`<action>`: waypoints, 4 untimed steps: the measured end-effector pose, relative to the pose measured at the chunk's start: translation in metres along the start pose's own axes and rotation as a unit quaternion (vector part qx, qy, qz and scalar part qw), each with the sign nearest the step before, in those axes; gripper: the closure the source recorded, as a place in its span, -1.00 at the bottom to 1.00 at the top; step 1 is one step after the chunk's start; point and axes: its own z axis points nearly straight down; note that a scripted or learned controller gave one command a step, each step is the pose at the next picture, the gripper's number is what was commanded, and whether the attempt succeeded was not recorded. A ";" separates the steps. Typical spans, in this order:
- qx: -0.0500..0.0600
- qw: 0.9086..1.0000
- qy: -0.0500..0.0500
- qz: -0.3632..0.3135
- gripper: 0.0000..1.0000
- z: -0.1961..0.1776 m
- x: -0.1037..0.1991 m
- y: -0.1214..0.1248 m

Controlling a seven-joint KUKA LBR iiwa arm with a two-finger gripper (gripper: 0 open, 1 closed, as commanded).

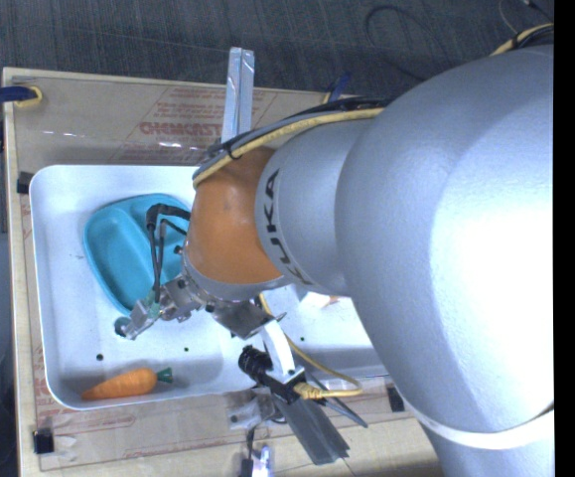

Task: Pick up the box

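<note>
Camera view from above has my grey arm [436,246] sweeping in from the right and covering most of the bench, so that the right-hand bin [342,341] shows as just a sliver of white floor under my wrist. The orange band [229,229] above the wrist hangs over the middle of the picture, at the right edge of the left bin [44,266].

My gripper [136,321] pokes out to the left below that band, low inside the left bin, over bare white floor. Its tip sits just off the near end of a teal bowl-shaped dish [123,246] that lies in the far-left part of this bin; I cannot tell whether they touch. Whether my fingers are apart or together I cannot tell either (they are small and dark against the white from this angle), and I see nothing held there.

A toy carrot [120,384], orange with a green stub at its right end, lies along the near wall of the left bin, to the near-left of my gripper and apart from it.

As for the box, I cannot make one out in what is visible of either bin; my arm hides much of both.

A yellow cable [297,122] runs along the top of my arm, and blue clamps [9,95] grip the bench's far-left corner.
</note>
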 end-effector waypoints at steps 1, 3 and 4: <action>0.001 1.000 0.000 -0.002 1.00 -0.009 0.000 0.000; -0.002 1.000 0.000 0.012 1.00 -0.060 0.016 0.007; 0.004 0.981 0.001 0.195 1.00 0.070 -0.016 0.014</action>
